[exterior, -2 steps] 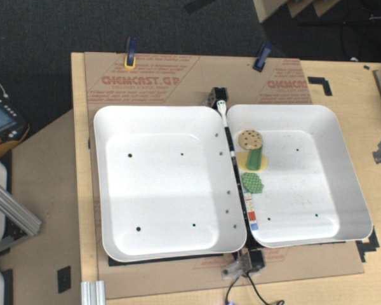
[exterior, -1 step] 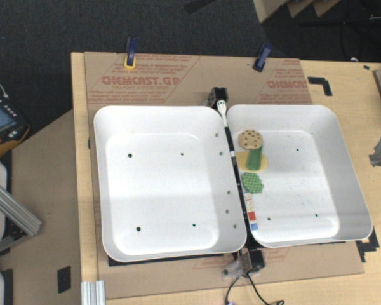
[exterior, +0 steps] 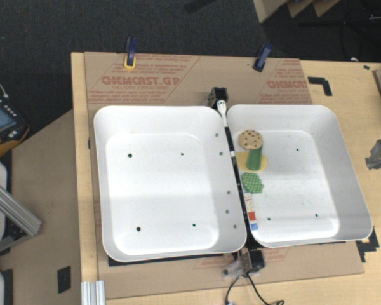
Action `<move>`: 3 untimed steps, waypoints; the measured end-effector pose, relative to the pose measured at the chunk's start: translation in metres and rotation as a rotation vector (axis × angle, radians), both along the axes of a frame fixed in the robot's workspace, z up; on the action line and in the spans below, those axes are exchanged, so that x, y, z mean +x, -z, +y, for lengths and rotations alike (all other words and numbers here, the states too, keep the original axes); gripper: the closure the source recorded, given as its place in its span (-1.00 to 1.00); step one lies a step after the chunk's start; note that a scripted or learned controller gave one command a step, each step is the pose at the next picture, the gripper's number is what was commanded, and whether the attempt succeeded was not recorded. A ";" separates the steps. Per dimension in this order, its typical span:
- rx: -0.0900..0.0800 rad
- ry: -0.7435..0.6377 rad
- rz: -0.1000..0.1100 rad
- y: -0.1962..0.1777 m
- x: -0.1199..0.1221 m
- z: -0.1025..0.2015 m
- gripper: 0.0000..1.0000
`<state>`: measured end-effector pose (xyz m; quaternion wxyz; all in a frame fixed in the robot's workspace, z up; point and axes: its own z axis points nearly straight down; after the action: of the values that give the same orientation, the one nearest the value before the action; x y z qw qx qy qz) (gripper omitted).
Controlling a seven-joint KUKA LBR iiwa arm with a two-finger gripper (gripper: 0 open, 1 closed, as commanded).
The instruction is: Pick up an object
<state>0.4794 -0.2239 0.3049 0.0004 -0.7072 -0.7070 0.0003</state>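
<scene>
Right bin (exterior: 343, 170) with green cylinder (exterior: 255, 157)

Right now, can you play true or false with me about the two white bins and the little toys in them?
1. The toys sit in the right bin. True.
2. The green cylinder is in the middle of the left bin. False: it is in the right bin, near the edge next to the left bin.
3. A tan disc with holes lies just behind the green cylinder. True.
4. The green dotted disc is stacked on the tan disc. False: it lies apart, on the cylinder's other side.
5. Two clips hold the cardboard's far edge. True.
</scene>
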 end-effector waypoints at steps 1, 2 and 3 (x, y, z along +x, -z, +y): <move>0.000 0.000 0.000 0.008 0.000 0.000 1.00; -0.002 -0.001 -0.003 0.003 0.000 0.000 1.00; -0.002 -0.001 -0.004 -0.003 0.000 0.000 1.00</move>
<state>0.4795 -0.2241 0.3080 -0.0016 -0.7069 -0.7073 -0.0002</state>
